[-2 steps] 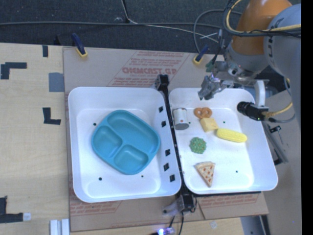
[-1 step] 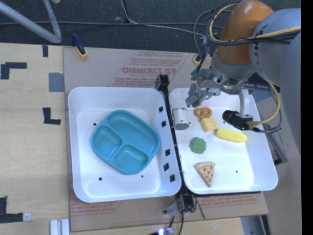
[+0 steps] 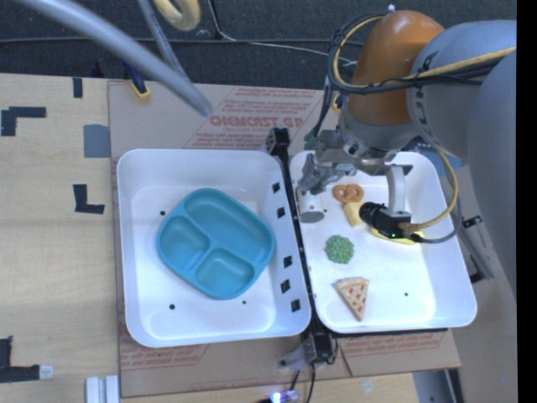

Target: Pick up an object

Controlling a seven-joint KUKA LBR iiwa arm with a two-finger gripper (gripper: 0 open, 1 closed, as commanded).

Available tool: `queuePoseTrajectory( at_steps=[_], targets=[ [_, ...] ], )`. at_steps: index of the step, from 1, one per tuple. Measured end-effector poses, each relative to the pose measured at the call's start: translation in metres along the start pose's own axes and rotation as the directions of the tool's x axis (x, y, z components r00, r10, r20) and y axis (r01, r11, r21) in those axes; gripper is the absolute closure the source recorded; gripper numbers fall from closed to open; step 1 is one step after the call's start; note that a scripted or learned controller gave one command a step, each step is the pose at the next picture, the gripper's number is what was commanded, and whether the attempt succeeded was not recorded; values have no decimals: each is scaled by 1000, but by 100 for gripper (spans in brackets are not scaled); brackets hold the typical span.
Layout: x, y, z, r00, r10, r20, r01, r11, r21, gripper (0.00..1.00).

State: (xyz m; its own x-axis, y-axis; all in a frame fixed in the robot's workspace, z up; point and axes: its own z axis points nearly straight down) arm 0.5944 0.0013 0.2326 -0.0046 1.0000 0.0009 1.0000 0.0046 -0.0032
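My gripper [image 3: 312,185] hangs over the far left part of the right bin [image 3: 436,309], close to the divider between the two bins. A little to its right lies an orange pretzel-shaped piece [image 3: 347,194], with a small pale yellow piece [image 3: 352,212] just in front of it. A green bumpy ball [image 3: 339,248] rests near the middle of that bin. Toward the bin's front lies a tan wedge like a pizza slice [image 3: 354,296]. Nothing shows held in the gripper.
The left bin [image 3: 138,309] holds a blue tray with compartments [image 3: 216,243]. The arm's bulky grey and orange body covers the right bin's far right corner. A grey pole crosses the top left above the bench.
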Motion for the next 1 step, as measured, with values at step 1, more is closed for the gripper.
queuePoseTrajectory(
  at_steps=[1],
  targets=[
    [59,-23,4,1000,-3,0,3,1000,0,100]
  ],
)
